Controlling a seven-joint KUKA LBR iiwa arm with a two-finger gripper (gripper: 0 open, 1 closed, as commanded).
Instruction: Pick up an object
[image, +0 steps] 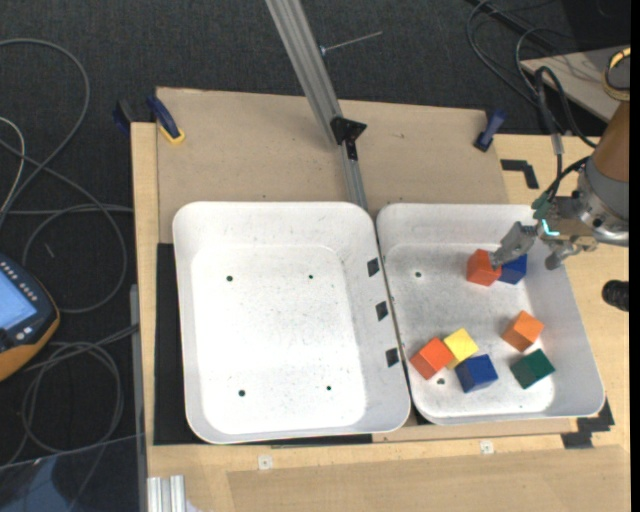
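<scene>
The small cubes are lying in the right-hand shallow white plastic bin (420, 400). At its far side, a red-orange cube (482, 268) is sitting touching a blue cube (513, 269) on its right, the pair well apart from the rest. Toward the near edge, a cluster is resting together: an orange-red cube (433, 357) touching a yellow cube (460, 345), with a second, darker blue cube (476, 372) just beside and in front of the yellow one. To the right of that cluster, an orange cube (522, 330) is lying tilted, and a dark green cube (531, 368) is sitting just in front of it, close to the bin's right wall.

The two-finger tool (538, 247) is hovering over the far right part of this bin, its fingers spread apart with nothing between them. One grey finger (516, 241) is standing just above the blue cube of the far pair, the other nearer the bin's right rim. The grey arm with its orange band (611, 160) is reaching in from the right edge.

The left-hand shallow white plastic bin (200, 240) is lying beside the first, their rims meeting at the middle. Both are resting on the pale wooden worktop (260, 150), where a slanted grey metal pole (310, 70) is rising from the far side and blue clamps (165, 118) are gripping the far corners. Black cables (60, 230) are trailing over the dark floor on the left.
</scene>
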